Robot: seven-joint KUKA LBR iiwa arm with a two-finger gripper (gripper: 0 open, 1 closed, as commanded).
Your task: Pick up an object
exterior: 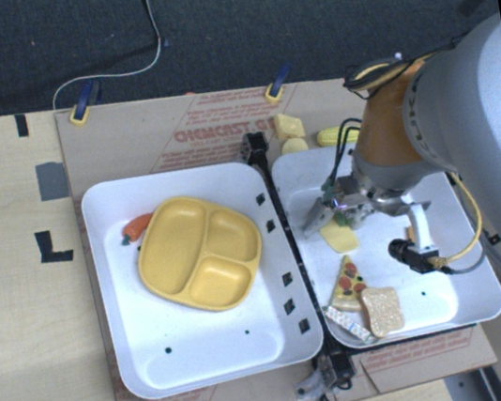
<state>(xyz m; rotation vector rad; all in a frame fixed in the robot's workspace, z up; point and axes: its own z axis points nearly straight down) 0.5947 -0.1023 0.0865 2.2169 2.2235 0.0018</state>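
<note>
Pizza slice (346, 283), bread (383, 310), silver wrapper (347, 323) near gripper (338, 211).

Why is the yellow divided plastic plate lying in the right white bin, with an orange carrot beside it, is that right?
Not quite: the camera view shows the yellow divided plastic plate in the left white bin, not the right. The orange carrot does lie beside it.

Bench (21, 309) bears left bin (134, 357), right bin (466, 297).

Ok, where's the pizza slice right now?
In the right bin, near its front edge: the pizza slice lies just left of the toast, below the end effector.
</note>
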